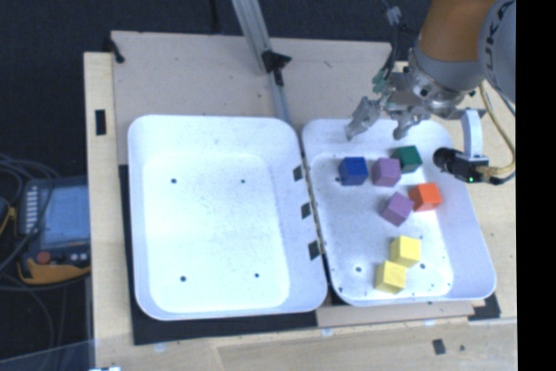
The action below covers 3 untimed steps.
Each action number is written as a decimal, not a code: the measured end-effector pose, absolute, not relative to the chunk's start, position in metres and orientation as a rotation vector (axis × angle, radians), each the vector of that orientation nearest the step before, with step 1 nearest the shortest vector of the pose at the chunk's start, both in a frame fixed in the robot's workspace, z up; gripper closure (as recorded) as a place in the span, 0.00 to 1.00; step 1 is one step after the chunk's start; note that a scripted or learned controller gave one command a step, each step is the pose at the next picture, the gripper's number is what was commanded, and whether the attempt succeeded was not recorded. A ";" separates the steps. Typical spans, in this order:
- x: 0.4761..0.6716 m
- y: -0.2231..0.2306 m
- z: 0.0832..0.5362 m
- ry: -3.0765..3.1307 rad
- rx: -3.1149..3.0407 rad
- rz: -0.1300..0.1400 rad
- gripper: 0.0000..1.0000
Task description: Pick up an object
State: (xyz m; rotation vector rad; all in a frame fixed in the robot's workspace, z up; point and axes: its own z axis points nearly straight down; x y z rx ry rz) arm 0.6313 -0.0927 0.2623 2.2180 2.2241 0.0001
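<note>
1. Objects for picking all lie in the right bin (pixel 469 274): a blue cube (pixel 353 170), a purple cube (pixel 386 172) and a green cube (pixel 407 158) in a row near its far edge; an orange cube (pixel 425 196) and a second purple cube (pixel 398 208) touching at mid-bin; two yellow cubes (pixel 405 250) (pixel 391 275) touching near its near edge.
2. Left bin (pixel 217 213) carries no cube.
3. Pincer (pixel 380 122) hangs over the far edge of the right bin, above the row of three cubes. Its two fingers stand apart, tips pointing down, with nothing between them.
4. Arm (pixel 460 4) reaches in from the right side of the surface (pixel 200 74), wrist above the right bin's far right corner.
5. Progress, as judged: no cube is lifted or gripped; every cube rests on the bin floor. The task is at the approach stage, with nothing done beyond positioning.
6. Remaining, as judged: descend onto one cube, close on it, and raise it clear. The blue and purple cubes in the far row lie nearest the fingertips.
7. Risk noted: the far row is tightly spaced, so a finger may land on a neighbouring cube.
</note>
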 end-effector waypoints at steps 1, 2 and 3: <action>0.631 -0.093 0.262 2.223 2.219 0.001 0.00; 0.624 -0.087 0.207 2.223 2.225 -0.007 0.00; 0.631 -0.092 0.160 2.220 2.226 -0.007 0.00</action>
